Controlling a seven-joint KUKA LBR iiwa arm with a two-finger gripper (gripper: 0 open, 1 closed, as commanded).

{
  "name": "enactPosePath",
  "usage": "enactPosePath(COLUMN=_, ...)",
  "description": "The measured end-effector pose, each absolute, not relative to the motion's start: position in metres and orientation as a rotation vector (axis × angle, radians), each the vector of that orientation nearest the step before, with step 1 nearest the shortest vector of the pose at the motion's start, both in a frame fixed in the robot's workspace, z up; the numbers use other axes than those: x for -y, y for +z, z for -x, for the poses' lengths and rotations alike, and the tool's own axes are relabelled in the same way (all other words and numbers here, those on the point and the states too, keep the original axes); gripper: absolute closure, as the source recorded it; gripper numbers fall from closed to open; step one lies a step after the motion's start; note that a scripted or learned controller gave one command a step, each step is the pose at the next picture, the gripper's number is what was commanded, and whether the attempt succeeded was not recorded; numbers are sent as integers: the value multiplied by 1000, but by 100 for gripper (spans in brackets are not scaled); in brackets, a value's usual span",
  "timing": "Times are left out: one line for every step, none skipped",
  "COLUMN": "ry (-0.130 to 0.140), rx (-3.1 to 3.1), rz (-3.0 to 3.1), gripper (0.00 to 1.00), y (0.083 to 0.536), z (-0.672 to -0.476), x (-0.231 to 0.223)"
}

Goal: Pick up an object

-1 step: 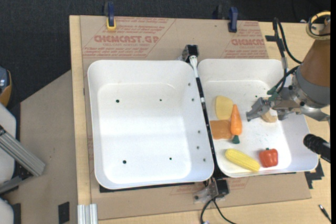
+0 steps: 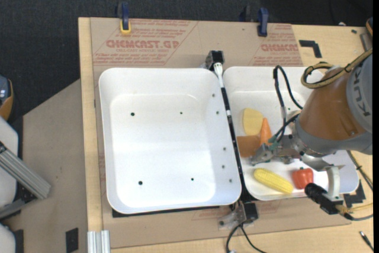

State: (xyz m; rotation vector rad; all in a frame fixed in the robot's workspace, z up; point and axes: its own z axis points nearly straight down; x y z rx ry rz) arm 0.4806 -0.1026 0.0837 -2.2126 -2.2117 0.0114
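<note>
The right bin (image 2: 254, 81) holds a pale yellow wedge (image 2: 251, 121), an orange carrot-like piece (image 2: 265, 130), a brown block (image 2: 247, 144), a yellow corn cob (image 2: 273, 181) and a red pepper-like piece (image 2: 303, 177). My gripper (image 2: 265, 153) reaches in from the right, low over the bin. Its metal fingertips sit just right of the brown block and above the corn cob. The arm's orange band (image 2: 325, 109) hides the bin's right part.
The left bin (image 2: 118, 86) lies beside the right one, with a black bar (image 2: 224, 98) along the seam between them. Black cables (image 2: 284, 89) loop over the right bin's back. Two clamps (image 2: 124, 16) hold the board's far edge.
</note>
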Motion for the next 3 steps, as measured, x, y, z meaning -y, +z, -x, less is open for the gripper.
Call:
enactPosePath(ry=-4, rx=2227, rz=2223, gripper=0, y=86, z=-526, x=128)
enactPosePath(ry=-2, rx=2222, rz=2225, gripper=100, y=95, z=-524, x=128)
enactPosePath(ry=-18, rx=2240, rz=2214, gripper=100, y=191, z=-572, x=40)
